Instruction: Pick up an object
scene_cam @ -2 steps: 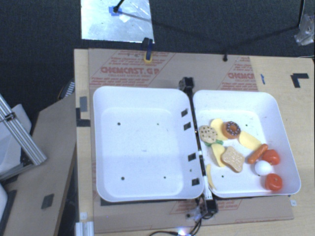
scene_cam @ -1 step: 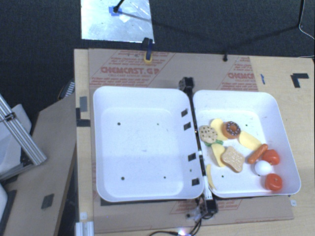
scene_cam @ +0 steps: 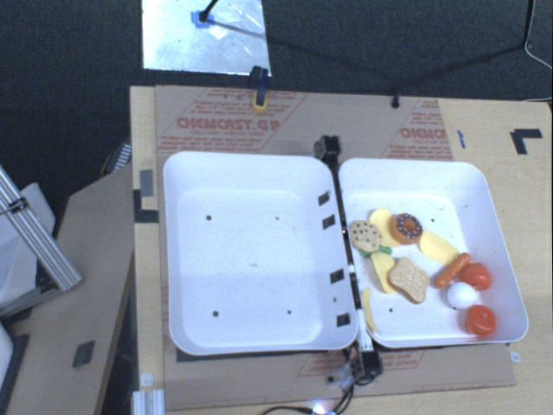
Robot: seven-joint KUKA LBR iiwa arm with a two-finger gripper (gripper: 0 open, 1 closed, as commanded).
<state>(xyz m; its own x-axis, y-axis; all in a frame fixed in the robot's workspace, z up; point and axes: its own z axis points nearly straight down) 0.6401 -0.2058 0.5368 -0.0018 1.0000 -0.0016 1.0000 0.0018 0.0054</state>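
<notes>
You're looking down on the desk (scene_cam: 484, 119) now, two white bins side by side on a brown printed sheet (scene_cam: 229, 121). All the things to pick are in the right bin (scene_cam: 508, 258), bunched from its middle towards its near right corner. Closest to the divider you've got a chocolate-chip cookie (scene_cam: 365, 236), lying flat. Just right of it is a brown doughnut (scene_cam: 405, 227) with pink icing, and a pale yellow piece (scene_cam: 380, 220) sits between the two. Right of the doughnut lies a yellow lump (scene_cam: 437, 247), tilted down to the right. Below the cookie, a yellow wedge (scene_cam: 381, 269) touches a slice of toast (scene_cam: 409, 279), the toast overlapping the wedge's right edge. Moving right, an orange sausage (scene_cam: 452, 269) lies slantwise, with a red tomato (scene_cam: 474, 276) right against it. A white ball (scene_cam: 461, 296) sits just beneath those two, touching or nearly so; you can't tell which. A second red piece (scene_cam: 480, 320) lies nearest the front right corner, close to the wall. There's also a thin yellow strip (scene_cam: 369, 309) lying along the divider wall. The left bin (scene_cam: 173, 258) stands beside it, its wall touching the right one. At the far edge of the desk a yellow and blue clamp (scene_cam: 258, 89) grips the sheet, and a shiny plate (scene_cam: 173, 24) lies on the dark floor beyond.
</notes>
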